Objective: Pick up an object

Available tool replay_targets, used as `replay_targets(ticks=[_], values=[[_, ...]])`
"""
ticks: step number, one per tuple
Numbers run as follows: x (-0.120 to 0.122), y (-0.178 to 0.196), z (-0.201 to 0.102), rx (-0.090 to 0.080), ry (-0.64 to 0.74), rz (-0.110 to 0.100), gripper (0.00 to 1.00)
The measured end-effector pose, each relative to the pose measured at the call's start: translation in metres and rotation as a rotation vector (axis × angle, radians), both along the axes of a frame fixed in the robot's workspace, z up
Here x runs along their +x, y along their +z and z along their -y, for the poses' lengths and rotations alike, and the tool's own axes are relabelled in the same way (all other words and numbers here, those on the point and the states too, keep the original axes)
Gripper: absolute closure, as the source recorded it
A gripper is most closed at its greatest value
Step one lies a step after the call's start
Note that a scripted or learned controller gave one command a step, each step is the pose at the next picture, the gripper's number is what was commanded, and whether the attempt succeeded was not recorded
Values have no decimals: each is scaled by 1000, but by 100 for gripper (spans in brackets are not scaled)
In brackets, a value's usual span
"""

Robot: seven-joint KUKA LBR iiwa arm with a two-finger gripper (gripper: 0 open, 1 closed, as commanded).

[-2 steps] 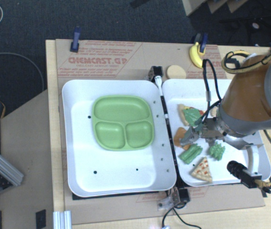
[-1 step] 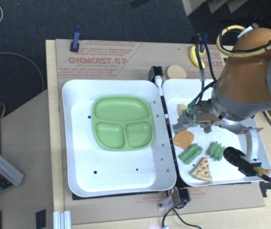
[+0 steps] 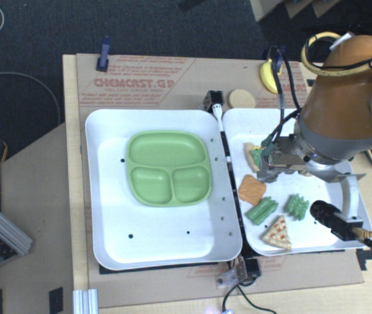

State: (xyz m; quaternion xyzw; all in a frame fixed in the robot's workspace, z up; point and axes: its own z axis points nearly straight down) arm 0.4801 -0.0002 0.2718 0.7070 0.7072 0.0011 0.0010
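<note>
The table (image 3: 81, 175) is a plywood sheet with red lettering, carrying two shallow white bins side by side. The left bin (image 3: 107, 221) holds a pale green plastic plate (image 3: 169, 167) with three compartments, a wide one at the far side and two smaller ones nearer, lying flat and smooth with rounded corners.

The right bin (image 3: 307, 241) holds small toy foods. An orange-brown, roughly square piece (image 3: 252, 190) with a crumbed look lies near the bin's left wall. Just in front of it sits a green bumpy pickle-like piece (image 3: 261, 210), its long axis running from lower left to upper right. Beside that is a green ruffled broccoli-like piece (image 3: 297, 205). A pizza slice (image 3: 278, 233), triangular with red dots on a pale top, points towards the far side, its crust edge nearer the front rim. A pale tan piece (image 3: 251, 153) lies at the far left of the bin, partly hidden.

The arm (image 3: 343, 90) reaches in from the right, and its claw (image 3: 268, 165) is low over that tan piece and the orange one. I cannot tell whether its fingers are apart or together.
</note>
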Motion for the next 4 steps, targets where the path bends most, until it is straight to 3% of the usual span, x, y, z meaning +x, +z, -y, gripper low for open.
replay_targets(ticks=[1, 2, 3, 4], values=[[-2, -12, -86, 3, 9, -6, 100], [1, 121, -119, 6, 6, 14, 100], [0, 123, -117, 0, 1, 1, 100], [0, 134, -117, -1, 2, 2, 100]])
